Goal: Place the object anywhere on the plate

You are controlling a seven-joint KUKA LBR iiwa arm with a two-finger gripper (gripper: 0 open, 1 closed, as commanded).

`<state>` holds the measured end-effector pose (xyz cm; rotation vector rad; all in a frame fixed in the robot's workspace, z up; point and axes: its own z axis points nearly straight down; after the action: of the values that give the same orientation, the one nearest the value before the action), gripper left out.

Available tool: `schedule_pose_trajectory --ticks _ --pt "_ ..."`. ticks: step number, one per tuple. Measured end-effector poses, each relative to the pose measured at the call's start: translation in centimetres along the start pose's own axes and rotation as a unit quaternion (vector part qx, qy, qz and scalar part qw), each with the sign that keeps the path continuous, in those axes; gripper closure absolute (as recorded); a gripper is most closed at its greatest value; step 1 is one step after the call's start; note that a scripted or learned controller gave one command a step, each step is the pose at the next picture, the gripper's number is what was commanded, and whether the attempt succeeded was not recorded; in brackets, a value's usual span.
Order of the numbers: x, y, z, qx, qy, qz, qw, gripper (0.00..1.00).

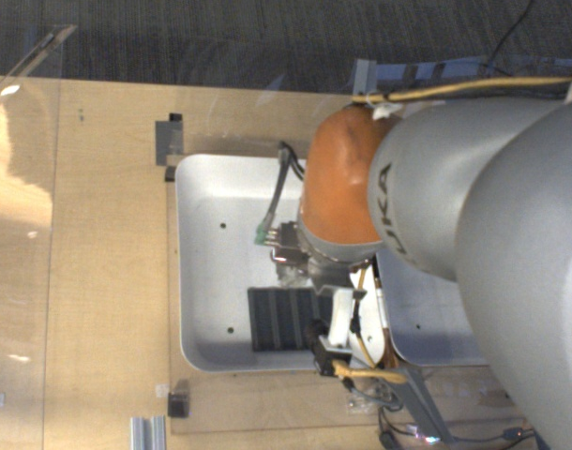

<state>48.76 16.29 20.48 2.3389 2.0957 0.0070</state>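
Heads up: the only thing lying in the bins that could be your object is a dark ribbed block. It sits on the floor of the left bin, down around 5 o'clock, close to the bin's near wall. Honestly you can't tell from this angle whether it's the object, the plate, or part of the tool, because the wrist hangs right over its 12 o'clock edge. Same goes for the claw: the view gives no way to tell how far open it is or whether it has hold of anything.

Directly above the block, the orange band of the arm covers the bin's 3 o'clock side, and the grey body fills everything further out toward 3 o'clock. A thin cable with a green bit runs from the wrist up toward 12 o'clock. A yellow cable loops at 6 o'clock of the wrist, across the gap between the bins.

A bare patch of the right bin peeks out under the arm. Both bins sit on the pale wooden bench, with small dark brackets at the left bin's 11 and 7 o'clock corners. Dark carpet runs along 12 o'clock.
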Motion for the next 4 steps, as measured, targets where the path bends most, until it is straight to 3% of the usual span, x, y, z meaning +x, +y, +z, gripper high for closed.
schedule_pose_trajectory --ticks 1,2,3,4 --pt "4.5 3.6 -13.7 -0.001 0.000 0.008 1.0000 1.00" --pt "7.2 -0.9 -5.0 0.002 -0.001 0.182 0.9832 1.00" --pt "7.8 5.9 4.4 0.003 -0.001 -0.019 0.9998 1.00" --pt "9.1 16.0 1.0 0.000 -0.001 0.176 0.9843 1.00"
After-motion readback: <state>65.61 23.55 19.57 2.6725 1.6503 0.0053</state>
